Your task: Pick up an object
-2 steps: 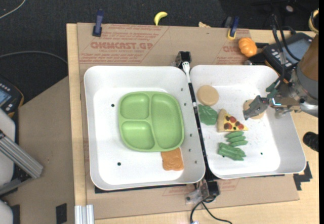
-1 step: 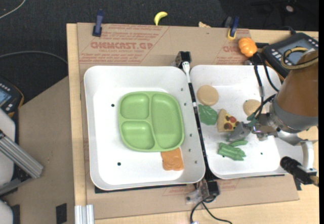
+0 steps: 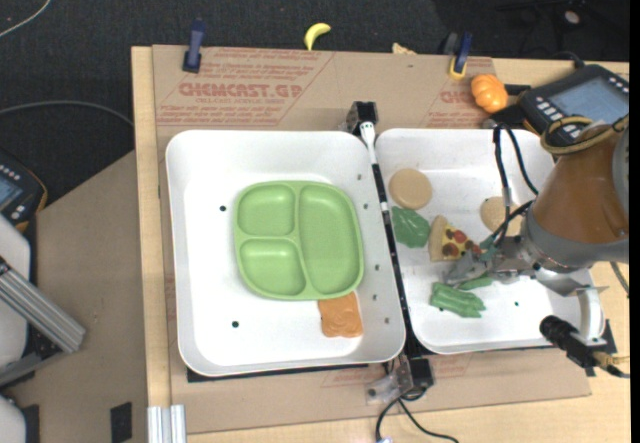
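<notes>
The right bin (image 3: 480,343) holds several toy foods. A round tan cookie (image 3: 410,189) lies at its back left, with a green leaf piece (image 3: 409,226) just in front of it. Right of the leaf is a pizza slice (image 3: 445,239). A long green vegetable piece (image 3: 458,301) lies near the bin's front. My gripper (image 3: 468,271) hangs low between the pizza slice and the green vegetable piece, touching or just above the vegetable's upper end. A second tan piece (image 3: 491,212) is partly hidden by the arm's cable.
The left bin (image 3: 200,231) carries a green divided plate (image 3: 298,239) and an orange slab (image 3: 341,316) at the plate's front edge. A black divider bar (image 3: 380,201) runs between the bins. Behind them, an orange toy (image 3: 488,91), a banana (image 3: 316,33) and a control pendant (image 3: 580,101).
</notes>
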`<move>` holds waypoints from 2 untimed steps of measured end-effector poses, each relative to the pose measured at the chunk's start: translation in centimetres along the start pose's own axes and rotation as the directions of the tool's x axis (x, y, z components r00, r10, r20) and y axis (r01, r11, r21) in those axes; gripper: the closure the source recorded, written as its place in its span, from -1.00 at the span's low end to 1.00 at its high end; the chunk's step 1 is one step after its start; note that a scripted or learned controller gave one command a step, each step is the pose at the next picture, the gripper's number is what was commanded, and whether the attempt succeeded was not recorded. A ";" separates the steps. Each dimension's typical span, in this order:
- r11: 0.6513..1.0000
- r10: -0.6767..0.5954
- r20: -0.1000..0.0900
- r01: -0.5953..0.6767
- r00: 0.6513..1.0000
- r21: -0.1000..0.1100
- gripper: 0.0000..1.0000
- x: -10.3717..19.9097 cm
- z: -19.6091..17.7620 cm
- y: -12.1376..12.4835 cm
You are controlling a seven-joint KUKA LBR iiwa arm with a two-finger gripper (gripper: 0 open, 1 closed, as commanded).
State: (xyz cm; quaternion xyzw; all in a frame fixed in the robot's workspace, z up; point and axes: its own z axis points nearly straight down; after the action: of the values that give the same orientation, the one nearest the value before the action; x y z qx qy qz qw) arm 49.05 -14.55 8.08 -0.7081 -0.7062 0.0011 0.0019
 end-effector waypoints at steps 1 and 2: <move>1.000 -0.001 0.002 0.001 1.000 -0.006 1.00 0.1 -1.4 0.1; 1.000 -0.011 0.001 0.011 1.000 -0.016 1.00 6.0 -11.0 3.1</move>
State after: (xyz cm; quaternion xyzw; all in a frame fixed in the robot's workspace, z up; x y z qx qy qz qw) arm 52.26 -8.54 19.06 -0.7042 -0.7100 -0.0044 -0.0040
